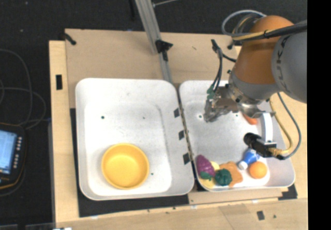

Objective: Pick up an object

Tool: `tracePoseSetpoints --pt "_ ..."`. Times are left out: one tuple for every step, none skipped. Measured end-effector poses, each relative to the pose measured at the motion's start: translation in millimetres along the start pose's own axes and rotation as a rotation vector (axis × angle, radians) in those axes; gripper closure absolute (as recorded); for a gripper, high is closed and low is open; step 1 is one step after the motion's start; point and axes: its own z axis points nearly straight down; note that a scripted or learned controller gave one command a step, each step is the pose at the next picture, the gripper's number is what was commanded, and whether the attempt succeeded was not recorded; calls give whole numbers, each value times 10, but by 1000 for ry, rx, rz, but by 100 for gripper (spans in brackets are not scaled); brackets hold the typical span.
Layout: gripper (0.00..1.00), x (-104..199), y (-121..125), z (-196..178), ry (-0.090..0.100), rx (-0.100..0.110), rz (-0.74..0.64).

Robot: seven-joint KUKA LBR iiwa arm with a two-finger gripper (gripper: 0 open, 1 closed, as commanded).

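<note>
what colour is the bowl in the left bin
Yellow; the bowl shows best in the camera view.

Dark floor [31, 6] surrounds a pale wooden bench [114, 53]

Premises: a robotics laboratory or test cell, not a domestic or retail setting. Evidence follows. A plain wooden bench [124, 53] stands on dark carpet-like flooring. An industrial arm [264, 63], grey with an orange band, reaches over it. Directly beneath and to the left of the arm's tool sit two shallow white bins [129, 100], side by side. A slanted metal mounting rail [147, 12] rises behind them, up and left of the tool. Far left of the tool, off the bench, lies a handheld control pendant [10, 154] with a lit screen, with loose cables [20, 94] trailing on the floor nearby.
</note>
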Motion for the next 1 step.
tracePoseSetpoints --pt "100 585 -20 54 1 3 -1"
